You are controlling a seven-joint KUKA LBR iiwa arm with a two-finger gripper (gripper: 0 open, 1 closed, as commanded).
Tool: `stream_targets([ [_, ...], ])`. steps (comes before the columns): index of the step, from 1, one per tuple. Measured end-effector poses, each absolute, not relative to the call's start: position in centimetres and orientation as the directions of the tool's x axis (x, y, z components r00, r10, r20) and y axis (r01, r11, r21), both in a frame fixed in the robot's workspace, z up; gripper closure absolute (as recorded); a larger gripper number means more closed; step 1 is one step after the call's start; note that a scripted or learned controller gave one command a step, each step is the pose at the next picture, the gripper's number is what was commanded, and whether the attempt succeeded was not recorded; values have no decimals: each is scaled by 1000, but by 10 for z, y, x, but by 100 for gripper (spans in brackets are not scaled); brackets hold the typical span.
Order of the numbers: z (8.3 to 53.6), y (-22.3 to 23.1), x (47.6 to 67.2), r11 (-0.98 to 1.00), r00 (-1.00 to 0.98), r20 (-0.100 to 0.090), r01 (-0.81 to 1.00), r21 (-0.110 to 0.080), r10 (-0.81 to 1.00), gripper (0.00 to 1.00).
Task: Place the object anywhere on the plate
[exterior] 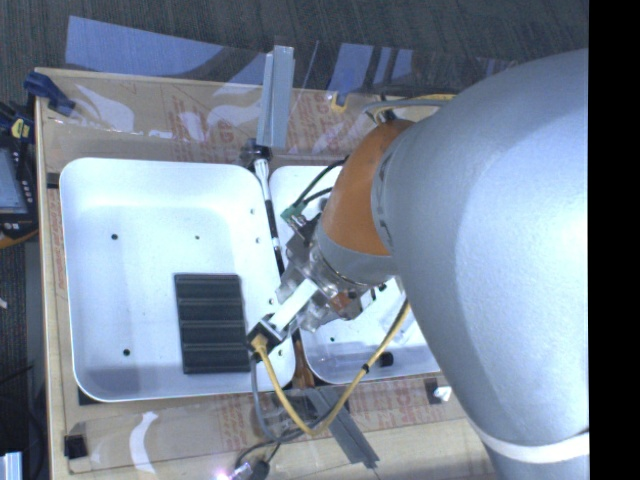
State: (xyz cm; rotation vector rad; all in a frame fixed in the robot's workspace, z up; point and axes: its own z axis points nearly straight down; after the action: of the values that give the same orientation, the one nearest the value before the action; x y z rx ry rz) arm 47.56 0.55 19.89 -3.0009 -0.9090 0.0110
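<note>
A dark ribbed slab (210,323) lay flat in the left bin (130,208), toward its near right corner and close to the wall nearest the right bin (345,358). It was probably the task's thing, and nothing gripped it. The gripper (325,303) hung just beside it, low over the right bin's left edge, likely set there to reach down. The arm (500,228) covered so much of it that I could not tell whether it was spread or pressed together.

At seven o'clock a black slab (212,323), banded by crosswise ribs, lies in a white bin (130,208); the arm (500,218) is grey with orange.
</note>
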Motion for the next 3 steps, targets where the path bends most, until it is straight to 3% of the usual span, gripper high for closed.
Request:
stream_targets([
  [1,218,44,476,-976,976,-5,220,-3,220,100],
  [2,161,160,509,-977,977,-5,215,0,215,100],
  [3,258,127,514,-879,879,-3,477,-5,477,100],
])
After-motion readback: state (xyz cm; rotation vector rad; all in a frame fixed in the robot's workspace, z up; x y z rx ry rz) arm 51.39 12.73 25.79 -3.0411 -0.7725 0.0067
